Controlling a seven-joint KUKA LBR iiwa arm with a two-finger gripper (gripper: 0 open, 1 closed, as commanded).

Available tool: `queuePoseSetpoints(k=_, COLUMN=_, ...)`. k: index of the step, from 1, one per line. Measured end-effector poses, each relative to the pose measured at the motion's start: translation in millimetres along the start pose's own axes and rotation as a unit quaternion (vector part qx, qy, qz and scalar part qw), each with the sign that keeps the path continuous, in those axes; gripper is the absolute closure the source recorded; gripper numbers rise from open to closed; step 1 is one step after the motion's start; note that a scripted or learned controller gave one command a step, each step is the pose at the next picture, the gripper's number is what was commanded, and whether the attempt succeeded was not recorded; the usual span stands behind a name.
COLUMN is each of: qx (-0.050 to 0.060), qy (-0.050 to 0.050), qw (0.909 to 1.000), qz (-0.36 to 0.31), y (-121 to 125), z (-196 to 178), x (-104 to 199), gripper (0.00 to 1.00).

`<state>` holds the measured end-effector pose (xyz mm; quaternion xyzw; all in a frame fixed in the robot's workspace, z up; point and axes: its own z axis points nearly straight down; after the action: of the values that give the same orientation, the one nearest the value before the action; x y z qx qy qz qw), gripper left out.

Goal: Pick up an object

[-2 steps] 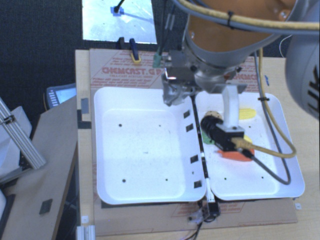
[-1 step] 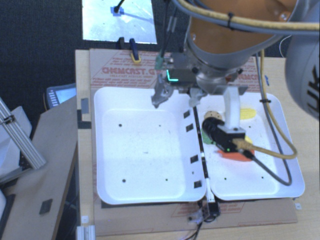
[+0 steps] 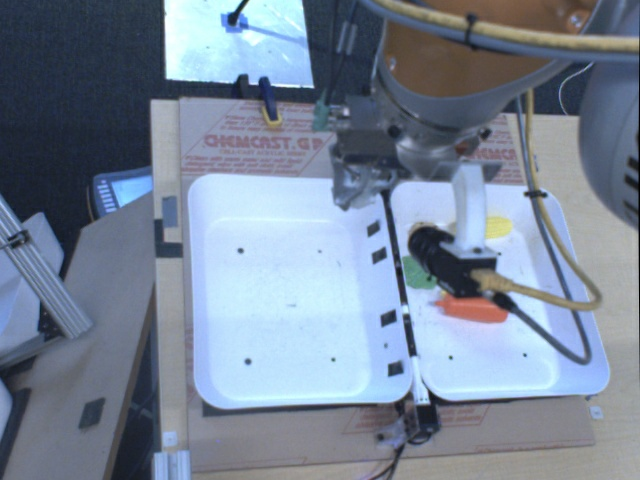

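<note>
My pincer [image 3: 358,190] hangs over the far end of the seam between the left bin [image 3: 280,368] and the right bin [image 3: 560,368]. I cannot tell whether it is apart or together. In the right bin lie an orange object [image 3: 472,310], a green object [image 3: 418,274] and a yellow object [image 3: 499,228].

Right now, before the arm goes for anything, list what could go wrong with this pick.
1. The gripper hangs by the ridge between the bins, at its far end; a straight descent may strike that ridge rather than reach anything.
2. The orange piece, green piece and yellow piece lie close together in the right bin; a grasp at one may well shove its neighbours or slip off.
</note>
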<state>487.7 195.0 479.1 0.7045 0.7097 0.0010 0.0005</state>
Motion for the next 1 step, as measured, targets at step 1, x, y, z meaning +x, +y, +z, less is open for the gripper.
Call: queuePoseSetpoints(k=1, qx=-0.003, qy=0.001, qw=1.0, qz=0.001, y=36.3, z=-58.5, x=8.3, gripper=1.0)
